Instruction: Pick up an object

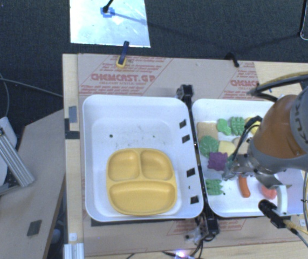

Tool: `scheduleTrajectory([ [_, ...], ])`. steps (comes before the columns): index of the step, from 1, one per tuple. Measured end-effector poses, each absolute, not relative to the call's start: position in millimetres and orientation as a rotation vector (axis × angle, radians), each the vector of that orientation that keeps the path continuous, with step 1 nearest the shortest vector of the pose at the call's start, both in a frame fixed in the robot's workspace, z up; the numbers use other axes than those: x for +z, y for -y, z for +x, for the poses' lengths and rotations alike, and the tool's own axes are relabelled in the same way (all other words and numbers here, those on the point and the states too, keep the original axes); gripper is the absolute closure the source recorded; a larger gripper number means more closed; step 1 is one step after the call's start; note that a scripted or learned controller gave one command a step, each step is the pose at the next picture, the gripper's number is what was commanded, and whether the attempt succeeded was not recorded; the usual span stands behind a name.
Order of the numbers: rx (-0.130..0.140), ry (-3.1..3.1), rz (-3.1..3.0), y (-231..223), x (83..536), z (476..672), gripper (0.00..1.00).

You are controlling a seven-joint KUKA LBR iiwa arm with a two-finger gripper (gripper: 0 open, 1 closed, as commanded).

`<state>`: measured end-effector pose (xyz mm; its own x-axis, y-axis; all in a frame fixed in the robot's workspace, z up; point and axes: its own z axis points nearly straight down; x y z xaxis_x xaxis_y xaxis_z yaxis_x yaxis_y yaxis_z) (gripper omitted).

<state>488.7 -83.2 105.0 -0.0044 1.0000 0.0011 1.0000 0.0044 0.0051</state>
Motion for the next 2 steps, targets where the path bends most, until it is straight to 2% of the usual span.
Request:
scheduleTrajectory([
  [1,0.01,-2.226,2.211,83.0,115.3,489.6,1.0],
  [2,0.009,-2.226,2.213,83.0,114.8,489.4,0.0],
])
